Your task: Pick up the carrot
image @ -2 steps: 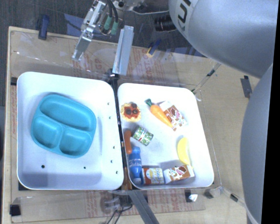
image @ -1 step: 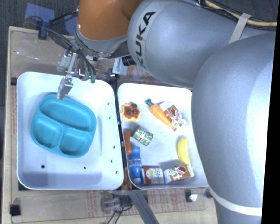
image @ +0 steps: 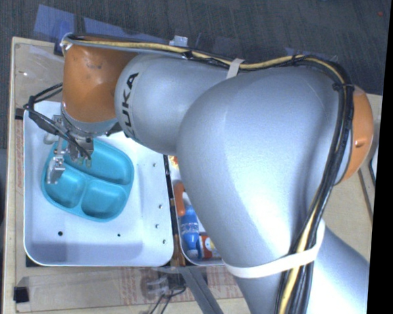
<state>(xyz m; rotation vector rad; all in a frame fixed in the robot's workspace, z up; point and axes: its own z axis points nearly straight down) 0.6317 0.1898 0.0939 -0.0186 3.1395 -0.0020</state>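
Carrot, a slim orange stick-shaped piece [image: 178, 199], lies well apart from the metal end effector [image: 61, 161], in the right shallow white bin [image: 181, 252], close along that bin's left wall and partly hidden under the arm. The end effector hangs over the left shallow white bin [image: 73, 255], above the left edge of a bright blue plastic tray with three compartments [image: 98, 180]. From this angle I cannot tell whether the end effector is apart or together, and nothing can be seen in its grasp. Above it sits the arm's orange wrist band [image: 87, 76], then the bulky grey arm [image: 250, 157], which covers most of the right bin. Beside the carrot, a blue bottle-like item [image: 189, 228] shows in the same bin. Both bins rest on a pale wooden table [image: 27, 58].
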